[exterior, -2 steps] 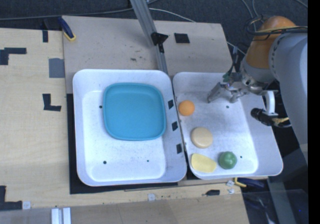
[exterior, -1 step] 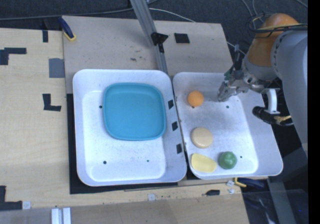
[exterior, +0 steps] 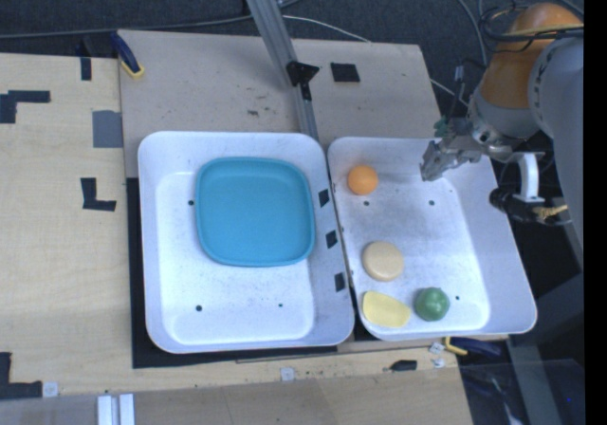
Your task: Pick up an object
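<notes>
**Worktop stock, pick not yet made**

- Left bin (exterior: 161,224): one blue plate (exterior: 254,211), lying flat at its centre.
- Right bin (exterior: 493,271): four small items. Orange ball (exterior: 361,179) at 11 o'clock of the bin; beige disc (exterior: 383,261) just left of centre; yellow piece (exterior: 386,308) at 7 o'clock; green ball (exterior: 432,304) at 6 o'clock, just beside the yellow piece.
- Pincer (exterior: 438,165): over the right bin's far edge, at 12 o'clock, carrying nothing. Whether it is released or clenched I cannot tell at this size.
- Arm (exterior: 531,82): enters from 3 o'clock of the view, orange band above the wrist.

Step in hand, as judged: the approach, with no item chosen or touched. The orange ball lies nearest, at 9 o'clock from the pincer and apart from it. The next move calls for shifting over one item, descending with the tips to either side of it, and closing. A round ball may roll off; the disc looks steadier.
</notes>
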